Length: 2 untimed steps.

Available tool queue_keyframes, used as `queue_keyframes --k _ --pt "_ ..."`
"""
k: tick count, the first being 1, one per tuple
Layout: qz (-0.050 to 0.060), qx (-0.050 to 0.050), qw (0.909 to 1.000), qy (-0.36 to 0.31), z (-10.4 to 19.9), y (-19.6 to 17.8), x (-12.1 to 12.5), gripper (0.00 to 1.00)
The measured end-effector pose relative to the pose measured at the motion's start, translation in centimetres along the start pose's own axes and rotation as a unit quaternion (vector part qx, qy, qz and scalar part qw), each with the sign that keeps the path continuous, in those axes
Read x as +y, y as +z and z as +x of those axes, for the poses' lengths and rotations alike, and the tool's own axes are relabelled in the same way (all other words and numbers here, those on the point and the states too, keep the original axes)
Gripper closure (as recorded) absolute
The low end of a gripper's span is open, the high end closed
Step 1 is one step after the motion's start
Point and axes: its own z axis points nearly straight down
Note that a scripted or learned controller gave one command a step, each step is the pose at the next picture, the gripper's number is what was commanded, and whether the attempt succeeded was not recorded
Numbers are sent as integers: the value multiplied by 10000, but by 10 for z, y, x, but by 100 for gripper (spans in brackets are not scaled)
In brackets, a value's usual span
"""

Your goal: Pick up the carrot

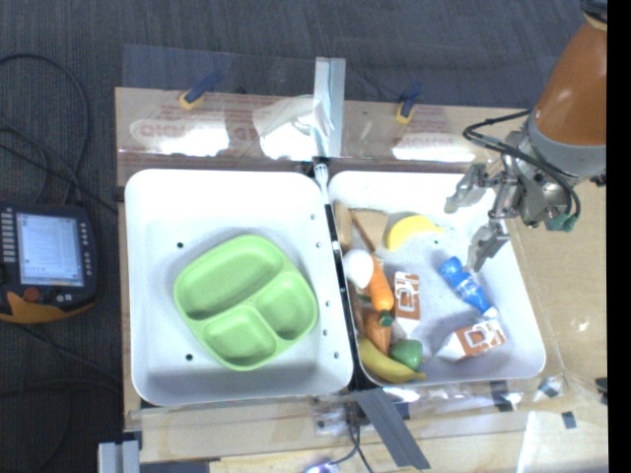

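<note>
The carrot (380,286) is a short orange root lying along the left side of the right bin (523,308), wedged between a white egg (359,267) and a small orange-and-white carton (406,296). My gripper (474,220) hangs over the bin's upper right part, to the right of and above the carrot, well apart from it. Its fingers (485,244) are spread open with nothing between them.
The right bin also holds a yellow lemon (409,230), a blue bottle (461,282), a second carton (478,338), a banana (385,365) and a green pepper (406,353). A green divided plate (246,299) lies in the left bin (158,215). A teach pendant (44,259) sits far left.
</note>
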Motion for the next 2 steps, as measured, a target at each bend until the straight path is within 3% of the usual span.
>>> queue_keyframes --k 1,2 --pt "-28 81 9996 -282 1 139 48 0" --pt "0 -89 9994 320 10 162 43 0"
